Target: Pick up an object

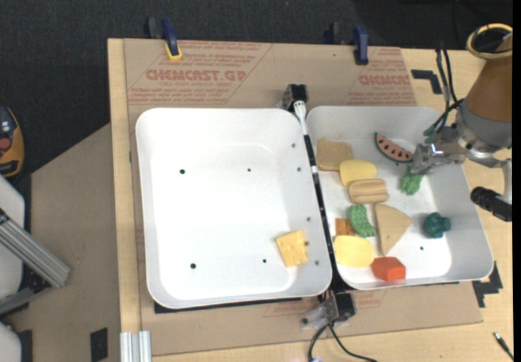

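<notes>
The right bin (464,214) holds several toy foods: a watermelon slice (394,149), a small green piece (410,184), a tan bread slice (334,154), a yellow piece (358,172), a bun (367,190), a green broccoli-like piece (361,220), a beige wedge (392,227), a dark teal piece (435,225), a yellow round piece (353,251) and a red block (389,269). My gripper (426,157) reaches in from the right. It hangs over the bin's upper right, beside the watermelon slice and just above the small green piece. Nothing is visibly held.
The left bin (163,189) holds one yellow cheese-like square (292,249) near its lower right corner. Both bins rest on a cardboard sheet (203,71) clamped at the back. Black cables (444,84) hang by the arm at the right.
</notes>
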`<state>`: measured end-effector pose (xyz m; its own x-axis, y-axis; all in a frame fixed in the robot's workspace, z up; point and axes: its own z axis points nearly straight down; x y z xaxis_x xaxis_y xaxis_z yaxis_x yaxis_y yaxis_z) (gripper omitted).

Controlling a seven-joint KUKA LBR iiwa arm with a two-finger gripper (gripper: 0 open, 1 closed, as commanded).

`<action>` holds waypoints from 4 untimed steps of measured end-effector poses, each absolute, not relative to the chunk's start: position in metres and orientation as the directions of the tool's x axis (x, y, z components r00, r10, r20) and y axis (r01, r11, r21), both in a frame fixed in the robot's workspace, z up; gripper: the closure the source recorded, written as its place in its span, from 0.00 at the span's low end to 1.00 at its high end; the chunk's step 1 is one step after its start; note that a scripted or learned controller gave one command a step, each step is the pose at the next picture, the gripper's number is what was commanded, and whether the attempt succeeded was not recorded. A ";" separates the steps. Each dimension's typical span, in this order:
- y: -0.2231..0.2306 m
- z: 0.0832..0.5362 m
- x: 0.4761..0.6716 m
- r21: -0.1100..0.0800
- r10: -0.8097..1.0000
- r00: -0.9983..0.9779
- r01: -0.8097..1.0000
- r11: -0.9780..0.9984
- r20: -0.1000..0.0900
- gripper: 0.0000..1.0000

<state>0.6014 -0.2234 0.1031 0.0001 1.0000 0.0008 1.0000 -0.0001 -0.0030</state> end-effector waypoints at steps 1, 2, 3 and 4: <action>-0.161 0.094 0.534 0.027 1.000 0.002 1.000 -0.002 -0.011 1.00; -0.152 0.092 0.618 0.016 1.000 -0.003 1.000 0.003 -0.007 1.00; -0.100 0.094 0.566 0.024 1.000 0.000 1.000 0.000 -0.008 1.00; -0.062 0.191 0.647 0.015 1.000 -0.006 1.000 0.006 -0.002 1.00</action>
